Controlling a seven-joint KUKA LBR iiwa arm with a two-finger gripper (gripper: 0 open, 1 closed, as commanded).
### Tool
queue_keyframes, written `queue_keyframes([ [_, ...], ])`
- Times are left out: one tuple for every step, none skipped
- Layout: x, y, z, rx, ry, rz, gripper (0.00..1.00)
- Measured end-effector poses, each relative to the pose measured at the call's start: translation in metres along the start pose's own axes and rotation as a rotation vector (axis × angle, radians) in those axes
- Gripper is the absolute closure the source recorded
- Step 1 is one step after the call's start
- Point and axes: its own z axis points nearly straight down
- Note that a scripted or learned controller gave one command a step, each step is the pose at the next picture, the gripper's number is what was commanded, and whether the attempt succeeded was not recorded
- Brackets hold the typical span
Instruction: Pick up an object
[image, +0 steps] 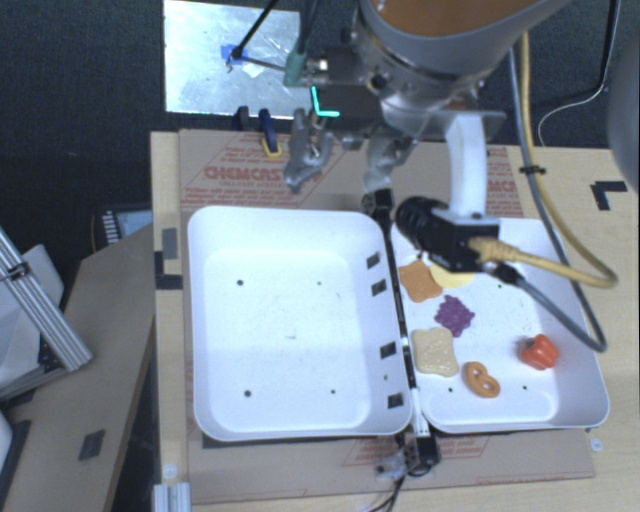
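- left bin (280, 330): white and shallow, with a few dark specks on the floor. It sits on a cardboard sheet (235, 172) with red lettering.
- gripper (340, 172): up by the far edge of the left bin, toward the seam between the two bins. Its fingers (303, 165) are spread apart with nothing between them.
- right bin (530, 405): all the pickable stuff is in here, well apart from the gripper.
- orange slice (420, 282): far-left part of the right bin, overlapping a yellow piece (458, 279) just to its right.
- tan cracker (435, 352): against the left wall, nearer the camera.
- purple lump (455, 315): between the orange slice and the cracker, slightly right.
- pretzel (481, 380): just beside the cracker, near side.
- red pepper (539, 351): off on its own at the right.
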Motion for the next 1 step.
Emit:
queue_keyframes([
  [0.0004, 0.0001, -0.0117, -0.003, 0.002, -0.002, 1.00],
])
